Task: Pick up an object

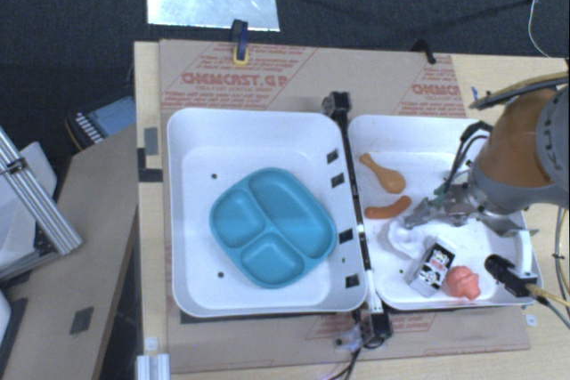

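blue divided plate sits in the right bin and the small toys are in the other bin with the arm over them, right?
Not quite. The camera view shows the blue divided plate in the left bin, not the right one. The rest holds: the small toys, such as the orange drumstick and the pink toy, lie in the right bin, with the arm over them.

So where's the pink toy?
The pink toy lies in the right bin, near its front edge, beside a small black-and-white box.
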`<state>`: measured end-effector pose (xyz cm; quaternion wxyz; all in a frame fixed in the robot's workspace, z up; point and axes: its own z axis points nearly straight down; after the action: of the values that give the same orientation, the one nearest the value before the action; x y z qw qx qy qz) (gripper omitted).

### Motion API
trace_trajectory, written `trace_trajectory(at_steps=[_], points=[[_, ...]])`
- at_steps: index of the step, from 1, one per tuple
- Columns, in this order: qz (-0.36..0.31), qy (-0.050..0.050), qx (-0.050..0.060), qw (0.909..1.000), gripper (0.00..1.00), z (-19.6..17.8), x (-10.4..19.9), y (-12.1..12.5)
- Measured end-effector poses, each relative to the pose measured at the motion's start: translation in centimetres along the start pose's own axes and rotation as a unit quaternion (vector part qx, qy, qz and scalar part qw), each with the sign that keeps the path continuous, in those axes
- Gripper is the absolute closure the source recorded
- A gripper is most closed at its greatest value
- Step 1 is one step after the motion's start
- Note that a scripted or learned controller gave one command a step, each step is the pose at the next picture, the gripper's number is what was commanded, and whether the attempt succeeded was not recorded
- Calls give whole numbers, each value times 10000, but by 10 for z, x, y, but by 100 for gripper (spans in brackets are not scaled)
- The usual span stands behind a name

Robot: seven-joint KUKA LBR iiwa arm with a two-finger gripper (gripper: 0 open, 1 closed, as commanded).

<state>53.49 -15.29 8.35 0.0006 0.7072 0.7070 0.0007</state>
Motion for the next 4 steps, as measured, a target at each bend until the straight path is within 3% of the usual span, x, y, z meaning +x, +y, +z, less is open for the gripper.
trace_trajectory(at_steps=[1, 3, 4], points=[[-3, -6, -18, 10000, 100, -13, 0, 1], [-22, -10, -25, 10000, 100, -122, 1, 2], [-46, 4, -8, 10000, 100, -135, 48, 17]])
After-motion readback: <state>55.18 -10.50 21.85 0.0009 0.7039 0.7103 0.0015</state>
